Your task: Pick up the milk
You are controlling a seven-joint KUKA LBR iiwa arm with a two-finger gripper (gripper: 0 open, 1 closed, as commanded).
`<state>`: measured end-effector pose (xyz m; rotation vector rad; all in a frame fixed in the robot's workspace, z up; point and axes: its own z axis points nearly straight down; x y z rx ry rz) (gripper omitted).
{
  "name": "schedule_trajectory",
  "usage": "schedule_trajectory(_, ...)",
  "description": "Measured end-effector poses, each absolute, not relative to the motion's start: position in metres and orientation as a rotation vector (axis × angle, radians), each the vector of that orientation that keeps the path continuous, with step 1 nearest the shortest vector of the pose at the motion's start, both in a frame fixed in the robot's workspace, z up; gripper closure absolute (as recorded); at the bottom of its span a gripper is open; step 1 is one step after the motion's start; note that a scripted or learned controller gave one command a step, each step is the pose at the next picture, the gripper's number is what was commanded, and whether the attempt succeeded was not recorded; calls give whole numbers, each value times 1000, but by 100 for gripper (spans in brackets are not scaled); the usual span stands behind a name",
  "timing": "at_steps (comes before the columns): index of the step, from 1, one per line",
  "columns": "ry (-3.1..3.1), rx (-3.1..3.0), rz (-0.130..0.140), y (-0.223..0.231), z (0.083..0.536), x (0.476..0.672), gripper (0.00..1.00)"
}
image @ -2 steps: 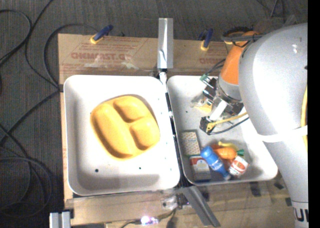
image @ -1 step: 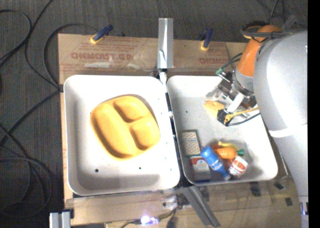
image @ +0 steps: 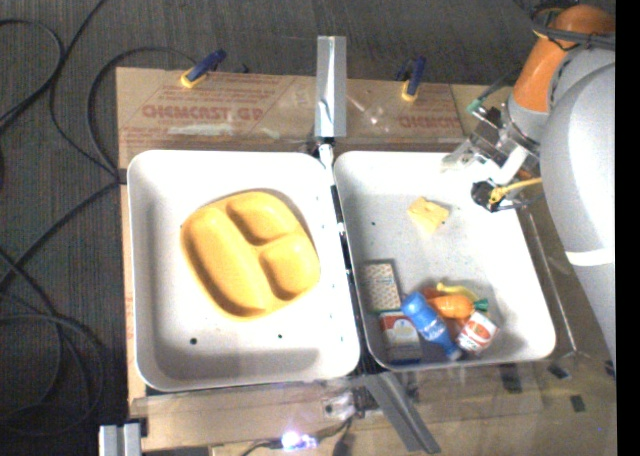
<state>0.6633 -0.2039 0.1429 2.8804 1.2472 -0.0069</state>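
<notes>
A cluster of small groceries lies at the front of the right bin (image: 520,274). In it a blue and white bottle-like item (image: 424,316), which I take for the milk, lies tilted between a red and white carton (image: 396,324) and an orange carrot (image: 454,304). My gripper (image: 488,176) hangs over the far right corner of that bin, well behind the cluster and apart from it. Nothing shows in its grasp.
A yellow cheese wedge (image: 430,214) lies near the gripper in the right bin. A grey box (image: 380,284) and a red and white can (image: 478,332) sit in the front cluster. The left bin (image: 150,244) holds a yellow divided plate (image: 250,252).
</notes>
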Motion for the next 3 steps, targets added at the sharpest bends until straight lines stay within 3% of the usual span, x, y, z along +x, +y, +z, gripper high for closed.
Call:
schedule_trajectory(1, 1009, 2962, 30, -211, 113, 653, 0)
schedule_trajectory(2, 824, 3026, 12, -152, 90, 607, 0)
schedule_trajectory(3, 1039, 2965, -6, -194, 143, 632, 0)
